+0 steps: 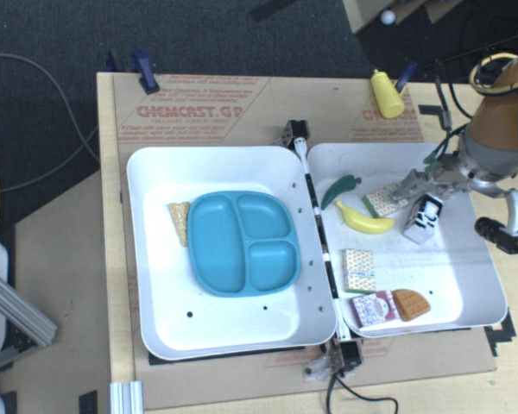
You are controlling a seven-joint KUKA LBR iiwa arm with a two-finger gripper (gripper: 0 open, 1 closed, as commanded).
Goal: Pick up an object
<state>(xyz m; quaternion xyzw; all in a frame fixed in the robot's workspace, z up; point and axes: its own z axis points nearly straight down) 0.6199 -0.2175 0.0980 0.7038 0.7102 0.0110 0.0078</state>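
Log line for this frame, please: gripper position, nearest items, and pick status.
gripper: over right bin, upper part | nearest: banana, black-and-white box | grasp: not visible | left bin: blue divided plate

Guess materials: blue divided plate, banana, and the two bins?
Blue divided plate: likely moulded plastic, matte, uniform colour with soft rounded compartment edges. Banana: probably a plastic toy, smooth, evenly yellow with a slight sheen. Bins, left and right: thin white plastic by the look, glossy, with rounded formed rims.
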